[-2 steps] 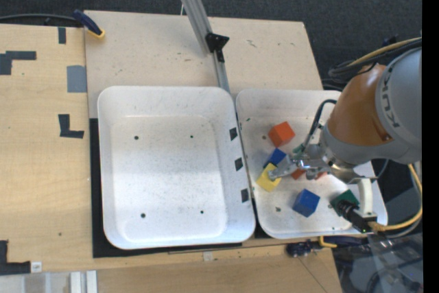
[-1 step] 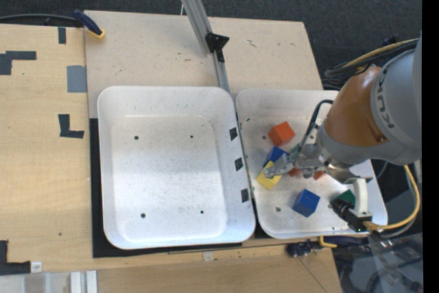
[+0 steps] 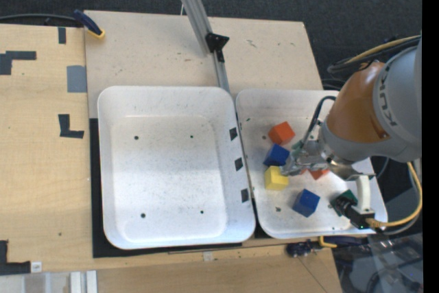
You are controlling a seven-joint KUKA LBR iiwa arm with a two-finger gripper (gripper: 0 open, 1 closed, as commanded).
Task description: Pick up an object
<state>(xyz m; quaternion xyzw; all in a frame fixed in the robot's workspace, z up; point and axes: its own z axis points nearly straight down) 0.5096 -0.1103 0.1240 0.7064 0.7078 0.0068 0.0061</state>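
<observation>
The right white bin (image 3: 257, 106) holds several small blocks. An orange cube (image 3: 281, 132) lies toward its middle, with a blue cube (image 3: 276, 155) just below it and a yellow cube (image 3: 276, 179) below that. A second blue cube (image 3: 306, 202) sits near the bin's front. A red block (image 3: 319, 174) peeks out from under the wrist. My gripper (image 3: 295, 165) is down in this bin, right beside the first blue cube and the yellow cube, at their right edges. Whether anything sits in its grasp is hidden by the wrist.
The left white bin (image 3: 164, 168) stands next to the right one. A slanted metal bar (image 3: 195, 3) runs from the top down to the gap between the bins. A blue and yellow tool (image 3: 89, 22) lies at the bench's far left corner.
</observation>
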